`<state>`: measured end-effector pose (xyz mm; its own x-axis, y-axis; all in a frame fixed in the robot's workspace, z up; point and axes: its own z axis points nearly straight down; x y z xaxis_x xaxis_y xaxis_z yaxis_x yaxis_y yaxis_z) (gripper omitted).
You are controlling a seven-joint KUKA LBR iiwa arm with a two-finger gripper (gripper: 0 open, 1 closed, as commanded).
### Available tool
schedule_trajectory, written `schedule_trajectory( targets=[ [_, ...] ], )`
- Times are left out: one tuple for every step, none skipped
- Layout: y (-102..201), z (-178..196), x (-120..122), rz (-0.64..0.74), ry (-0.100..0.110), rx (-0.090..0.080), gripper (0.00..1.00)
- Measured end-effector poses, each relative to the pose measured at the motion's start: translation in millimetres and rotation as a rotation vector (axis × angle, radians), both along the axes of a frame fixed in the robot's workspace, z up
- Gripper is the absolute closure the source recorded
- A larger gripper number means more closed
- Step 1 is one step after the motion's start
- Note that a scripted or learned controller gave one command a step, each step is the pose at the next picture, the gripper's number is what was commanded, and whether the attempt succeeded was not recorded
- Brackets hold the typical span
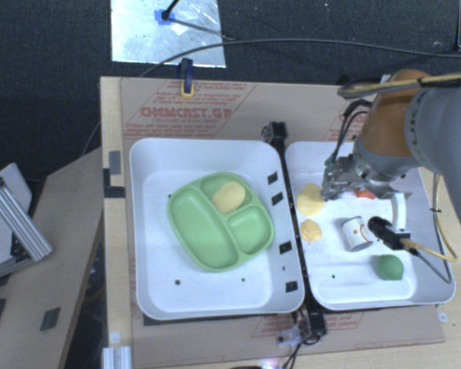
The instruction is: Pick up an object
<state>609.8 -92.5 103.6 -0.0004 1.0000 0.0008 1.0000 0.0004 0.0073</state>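
The claw [334, 184] is seen low in the right bin [346, 294], near the bin's back. Whether it is spread or clenched cannot be told. A yellow lump [310, 201] is found just beside the claw, close to the wall between the bins. A smaller yellow lump [311, 230] is laid a little nearer the front. A small red thing [365, 194] is seen on the claw's other side. A white can [355, 234] and a green ball [389, 267] are set farther forward. In the left bin [154, 283] a green plate [207, 241] is placed, with a yellow piece [229, 197] in one part.
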Motion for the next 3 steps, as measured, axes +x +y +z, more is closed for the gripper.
schedule_trajectory(
  targets=[
    [0.6,56.4,12.2,0.004,0.0,-0.002,1.0],
    [-1.0,103.9,21.5,0.004,0.001,-0.002,1.0],
    [-1.1,158.5,23.1,0.005,0.0,-0.001,1.0]
  ],
)
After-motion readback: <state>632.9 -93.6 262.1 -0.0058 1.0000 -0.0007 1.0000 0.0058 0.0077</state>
